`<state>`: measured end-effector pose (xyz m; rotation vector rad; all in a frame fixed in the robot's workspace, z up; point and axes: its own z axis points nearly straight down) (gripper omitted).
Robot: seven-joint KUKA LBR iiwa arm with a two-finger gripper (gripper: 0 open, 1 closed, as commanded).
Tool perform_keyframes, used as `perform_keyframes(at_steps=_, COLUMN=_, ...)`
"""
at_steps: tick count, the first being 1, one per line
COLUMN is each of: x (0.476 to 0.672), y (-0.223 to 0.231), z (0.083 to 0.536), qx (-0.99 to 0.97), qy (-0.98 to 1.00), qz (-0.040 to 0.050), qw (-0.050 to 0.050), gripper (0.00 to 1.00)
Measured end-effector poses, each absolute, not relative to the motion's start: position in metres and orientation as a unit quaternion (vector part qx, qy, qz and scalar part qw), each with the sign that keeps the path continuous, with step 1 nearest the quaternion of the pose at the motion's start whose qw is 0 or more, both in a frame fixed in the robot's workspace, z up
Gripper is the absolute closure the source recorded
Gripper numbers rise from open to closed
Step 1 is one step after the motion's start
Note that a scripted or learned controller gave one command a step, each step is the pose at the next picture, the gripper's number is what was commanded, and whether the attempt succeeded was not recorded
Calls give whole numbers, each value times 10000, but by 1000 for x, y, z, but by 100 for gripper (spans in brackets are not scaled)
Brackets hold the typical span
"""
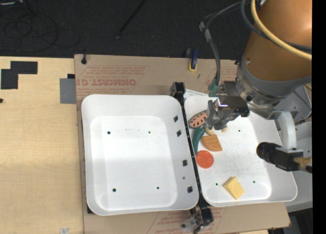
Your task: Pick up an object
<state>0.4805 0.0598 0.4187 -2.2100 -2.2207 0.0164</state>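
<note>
end effector [216, 121] among orange wedge [211, 143], red disc [205, 159], yellow block [234, 187].

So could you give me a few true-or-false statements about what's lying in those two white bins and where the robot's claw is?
1. The gripper is over the right bin. True.
2. The yellow block lies in the left bin. False: it lies in the right bin, near its front edge.
3. A red disc lies in the right bin close to the divide between the bins. True.
4. The orange wedge-shaped piece sits far from the gripper, at the bin's right edge. False: it lies just below the gripper, near the red disc.
5. The yellow block touches the red disc. False: they lie apart.
</note>
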Motion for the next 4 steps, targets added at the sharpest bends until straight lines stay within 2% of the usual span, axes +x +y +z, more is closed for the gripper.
perform_keyframes(at_steps=1, x=476, y=95, z=475, qx=-7055, qy=-7087, qz=-11, qw=-3, gripper=100)
perform_keyframes(at_steps=2, x=476, y=122, z=487, qx=-7060, qy=-7083, qz=8, qw=5, gripper=100)
perform_keyframes(at_steps=3, x=476, y=155, z=540, qx=-7057, qy=-7085, qz=-10, qw=-3, gripper=100)
perform_keyframes(at_steps=4, x=476, y=217, z=537, qx=-7049, qy=-7093, qz=14, qw=13, gripper=100)
